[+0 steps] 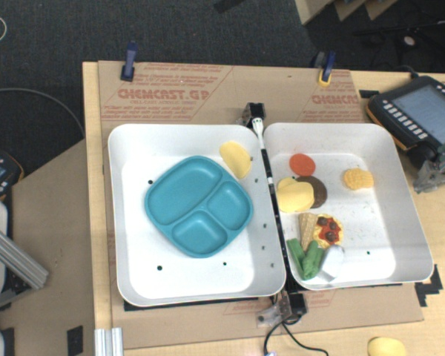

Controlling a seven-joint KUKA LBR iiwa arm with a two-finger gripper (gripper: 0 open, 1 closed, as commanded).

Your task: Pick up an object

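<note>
teal divided plate [199, 206] in the white left bin [126, 221]; yellow lemon [236, 159], red disc [302, 164], orange corn piece [357, 179], green pods [308, 258].

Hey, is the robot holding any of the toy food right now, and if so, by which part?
Nothing is seen held. The yellow piece lies beside the teal plate, and the rest of the food lies in the right bin.

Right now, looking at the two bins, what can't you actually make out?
- Brown round item in the right bin: partly covered by the yellow piece, camera view.
- Green toy pieces: too small and bunched to identify.
- Yellow object off the bench: cut by the bottom edge.
- Handheld screen device: cut by the right edge.
</note>
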